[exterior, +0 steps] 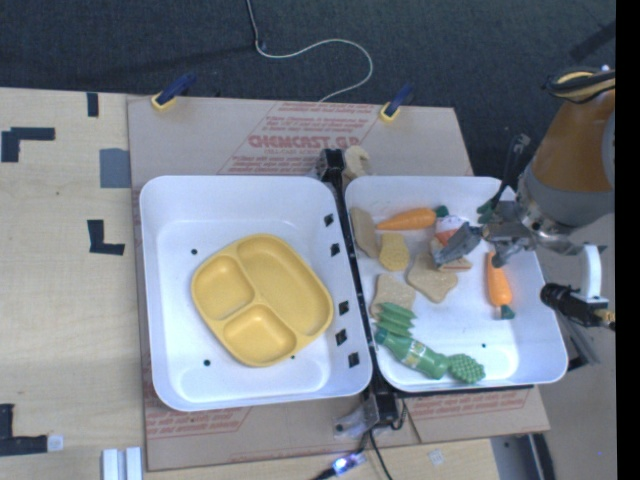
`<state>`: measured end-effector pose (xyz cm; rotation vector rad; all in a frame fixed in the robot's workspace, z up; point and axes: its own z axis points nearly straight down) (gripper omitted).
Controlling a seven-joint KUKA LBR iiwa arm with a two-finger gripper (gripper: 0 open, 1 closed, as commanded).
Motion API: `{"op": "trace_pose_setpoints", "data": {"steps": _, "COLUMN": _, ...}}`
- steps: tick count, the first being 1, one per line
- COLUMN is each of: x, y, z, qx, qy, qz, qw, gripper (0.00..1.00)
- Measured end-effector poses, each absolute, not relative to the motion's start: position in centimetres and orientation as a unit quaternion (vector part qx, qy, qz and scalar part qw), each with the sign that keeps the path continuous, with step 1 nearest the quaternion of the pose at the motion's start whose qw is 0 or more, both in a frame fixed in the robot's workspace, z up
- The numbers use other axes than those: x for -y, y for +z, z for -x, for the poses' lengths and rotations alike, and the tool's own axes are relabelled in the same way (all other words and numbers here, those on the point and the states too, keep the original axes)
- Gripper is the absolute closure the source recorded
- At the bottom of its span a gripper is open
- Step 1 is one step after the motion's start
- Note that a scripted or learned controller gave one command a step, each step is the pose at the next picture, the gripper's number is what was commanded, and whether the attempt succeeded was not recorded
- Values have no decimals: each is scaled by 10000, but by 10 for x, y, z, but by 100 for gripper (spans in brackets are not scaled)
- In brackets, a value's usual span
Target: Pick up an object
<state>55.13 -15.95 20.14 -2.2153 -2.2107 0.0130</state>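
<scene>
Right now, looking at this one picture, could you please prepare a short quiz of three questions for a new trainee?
1. True or false: the yellow tray lies in the left bin.
2. How many orange carrots are in the right bin?
3. The gripper is above: A) left bin, B) right bin, C) cardboard.

Key: 1 true; 2 two, one long, one short; 3 B.
</scene>
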Motion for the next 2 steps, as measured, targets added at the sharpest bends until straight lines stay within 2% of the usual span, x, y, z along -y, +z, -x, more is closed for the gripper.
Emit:
{"op": "trace_pose_setpoints", "data": {"steps": 1, "x": 159, "y": 208, "z": -554, "qx": 7075, "qy": 7, "qz": 7067, "qw": 8, "gripper": 0}}
{"op": "trace_pose_setpoints", "data": {"steps": 2, "x": 151, "y": 149, "z": -548, "qx": 7076, "qy": 21, "qz": 7066, "qw": 32, "gripper": 0}}
